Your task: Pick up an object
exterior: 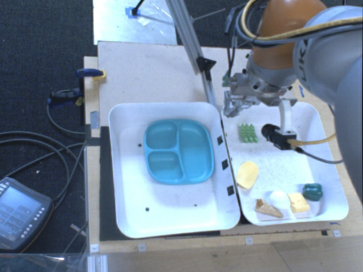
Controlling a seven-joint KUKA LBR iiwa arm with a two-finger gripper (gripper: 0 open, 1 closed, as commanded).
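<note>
The gripper (232,107), a metal assembly under the orange band, hangs over the upper left corner of the right bin (326,152); whether it is spread or pressed together cannot be told, and nothing shows in it. Just right and below lies a ribbed green block (247,132). Lower in that bin sit a smooth yellow piece (248,174), a white ball (278,198) and a dark green lump (312,191). The left bin (127,197) holds a glossy blue divided plate (178,152).

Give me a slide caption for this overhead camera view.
Robot hand hovering above the right bin of small items, near a green piece; blue divided plate in the left bin.
</note>
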